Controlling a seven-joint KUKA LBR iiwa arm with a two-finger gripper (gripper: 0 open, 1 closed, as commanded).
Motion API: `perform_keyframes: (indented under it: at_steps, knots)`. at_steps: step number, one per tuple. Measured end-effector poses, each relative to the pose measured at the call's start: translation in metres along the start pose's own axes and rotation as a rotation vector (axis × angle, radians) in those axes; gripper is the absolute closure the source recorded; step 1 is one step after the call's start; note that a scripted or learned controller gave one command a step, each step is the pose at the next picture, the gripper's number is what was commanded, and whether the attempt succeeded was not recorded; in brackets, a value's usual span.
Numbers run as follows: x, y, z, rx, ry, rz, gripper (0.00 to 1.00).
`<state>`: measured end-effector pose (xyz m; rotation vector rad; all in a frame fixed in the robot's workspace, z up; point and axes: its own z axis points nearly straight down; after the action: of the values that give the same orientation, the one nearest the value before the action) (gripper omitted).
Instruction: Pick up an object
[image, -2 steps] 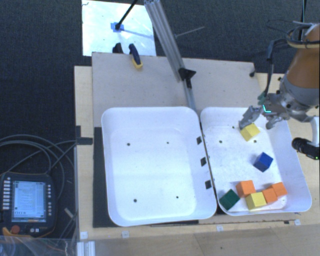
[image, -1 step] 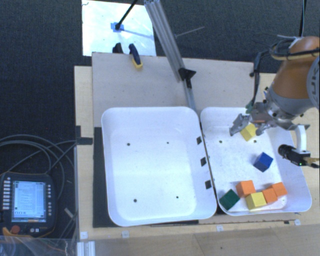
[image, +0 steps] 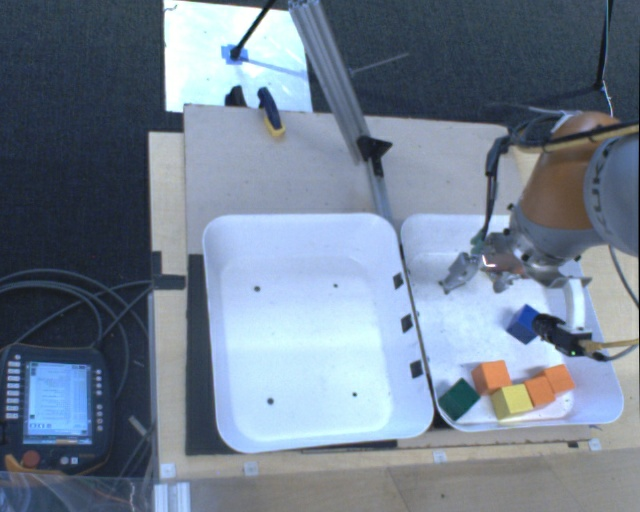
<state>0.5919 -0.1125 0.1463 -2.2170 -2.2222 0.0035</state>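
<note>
My gripper (image: 478, 279) hangs over the upper part of the right bin (image: 432, 235), open, with bare white bin floor between its fingers. A blue block (image: 523, 323) lies just below and to the right of it, apart from the fingers. Along the bin's near edge sit a green block (image: 459, 398), an orange block (image: 490, 376), a yellow block (image: 512, 400) and two more orange blocks (image: 551, 385) packed close together. The grey arm with its orange band (image: 560, 180) reaches in from the right.
The left bin (image: 225, 250) stands beside the right one, with a raised divider (image: 408, 320) between them. A metal pole (image: 335, 80) slants across the back of the bench. A teach pendant (image: 55, 405) with cables lies on the floor at left.
</note>
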Motion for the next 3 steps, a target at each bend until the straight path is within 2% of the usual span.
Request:
perform_keyframes:
  at_steps: [1,2,3]
  knots:
    - [0.000,0.000,0.043,-0.001,0.000,0.000,0.00]
    - [0.000,0.002,0.029,-0.008,0.000,-0.002,1.00]
    - [0.005,0.002,-0.017,-0.010,-0.001,-0.002,1.00]
